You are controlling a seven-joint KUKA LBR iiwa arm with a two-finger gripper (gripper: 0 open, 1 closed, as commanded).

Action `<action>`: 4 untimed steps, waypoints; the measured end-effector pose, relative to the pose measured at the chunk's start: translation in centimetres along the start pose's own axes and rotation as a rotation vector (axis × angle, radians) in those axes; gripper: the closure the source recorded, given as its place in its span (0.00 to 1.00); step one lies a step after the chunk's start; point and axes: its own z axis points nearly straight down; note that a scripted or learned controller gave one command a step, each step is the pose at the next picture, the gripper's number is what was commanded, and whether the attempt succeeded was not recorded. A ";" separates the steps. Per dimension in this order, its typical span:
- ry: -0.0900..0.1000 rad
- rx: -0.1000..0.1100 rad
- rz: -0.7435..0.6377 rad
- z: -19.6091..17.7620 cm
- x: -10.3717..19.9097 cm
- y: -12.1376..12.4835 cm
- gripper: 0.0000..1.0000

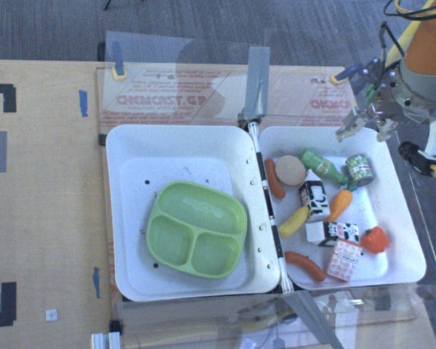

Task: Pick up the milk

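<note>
Two small cartons with black-and-white cow patches lie in the right bin [410,264]. One milk carton [315,198] sits near the bin's middle, and a second milk carton [333,232] lies on its side just in front of it. My gripper [366,127] hangs over the bin's far right edge, well behind both cartons. It is open, its two fingers [347,129] spread apart, and nothing is between them.
Around the cartons lie a green bottle [322,165], a green can [359,169], a carrot [340,203], a banana [293,221], sausages [304,265], a pink carton [344,260], a tomato [376,240] and a bun [290,170]. The left bin holds a green divided plate [196,228].
</note>
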 end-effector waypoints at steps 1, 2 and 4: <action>0.000 0.001 0.082 4.3 -3.0 -0.8 0.00; 0.003 -0.022 0.305 9.9 2.4 -0.8 0.00; 0.002 -0.003 0.405 11.8 8.5 -6.6 1.00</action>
